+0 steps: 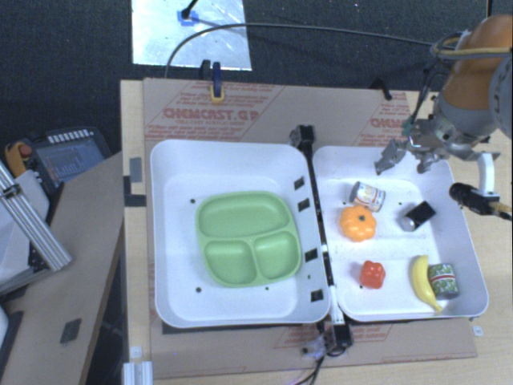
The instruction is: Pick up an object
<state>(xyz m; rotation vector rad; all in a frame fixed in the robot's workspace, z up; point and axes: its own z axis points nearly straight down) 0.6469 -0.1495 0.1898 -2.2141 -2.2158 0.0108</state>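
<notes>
Above the right bin's far edge the tool [407, 154] hangs with fingers spread, gripping nothing — the pick is not yet begun. Just below it lies a small can [368, 196]; beyond that, the orange pumpkin [358, 224] — all untouched.

Both white bins [164, 239] looked like smooth, slightly glossy plastic. The green divided plate [244, 237] had a matt plastic finish. The orange pumpkin [357, 224], red pepper [372, 274] and banana [422, 280] appeared as shiny moulded plastic. At twelve o'clock, a crinkled foil sheet [191, 21] gleamed against dark, rough cloth [64, 46]. The bench board [264, 107] looked like matt cardboard.
</notes>
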